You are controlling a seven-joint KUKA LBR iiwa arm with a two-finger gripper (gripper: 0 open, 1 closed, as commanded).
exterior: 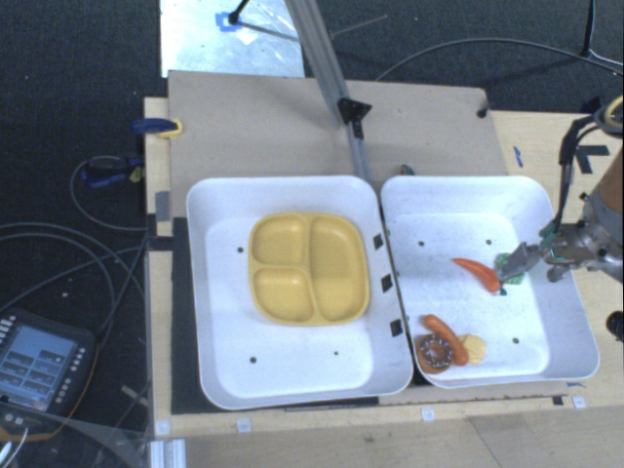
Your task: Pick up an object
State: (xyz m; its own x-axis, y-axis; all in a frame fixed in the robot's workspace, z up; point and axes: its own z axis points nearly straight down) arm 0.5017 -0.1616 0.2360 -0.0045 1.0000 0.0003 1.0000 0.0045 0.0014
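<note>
In the right bin [468, 208] an orange-red pepper [475, 270] with a green stem lies near the middle. My gripper [517, 260] comes in from the right and sits low at the pepper's stem end, touching or nearly touching it. At the bin's front left lie a red sausage [445, 337], a chocolate doughnut [433, 354] and a small pale yellow piece [475, 348], all packed together. A yellow divided plate [310, 267] rests in the middle of the left bin [219, 291].
A slanted metal pole [322, 52] crosses the back of the bench and ends just behind the gap between the bins. Cables and a control pendant [34, 359] lie on the floor to the left. The arm's wrist [590, 247] hangs over the right bin's right rim.
</note>
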